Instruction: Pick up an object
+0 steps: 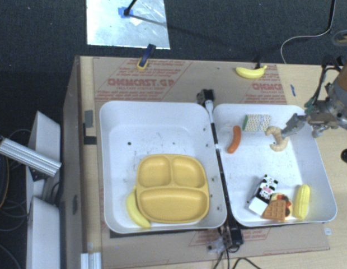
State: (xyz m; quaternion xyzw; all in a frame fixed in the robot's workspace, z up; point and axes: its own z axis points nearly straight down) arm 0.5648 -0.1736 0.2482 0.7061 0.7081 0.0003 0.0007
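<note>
My gripper (304, 128) hangs over the right bin's (319, 167) far right part, open, with nothing between its fingers. One finger (291, 125) points down-left toward a beige curved pastry piece (278, 139), close to it but apart. An orange sausage (234, 139) lies in the bin's left part, and a speckled green-white block (257, 122) rests near the far wall. At the near edge sit a cow-patterned box (263, 193), a brown waffle (277, 208) and a yellow corn cob (301, 200).
The left bin (123, 122) holds a yellow divided plate (172, 187) with a banana (135, 209) by its near-left corner. Another banana (251, 71) lies on the bench beyond the right bin. A black clamp (206, 98) sits where the bins meet.
</note>
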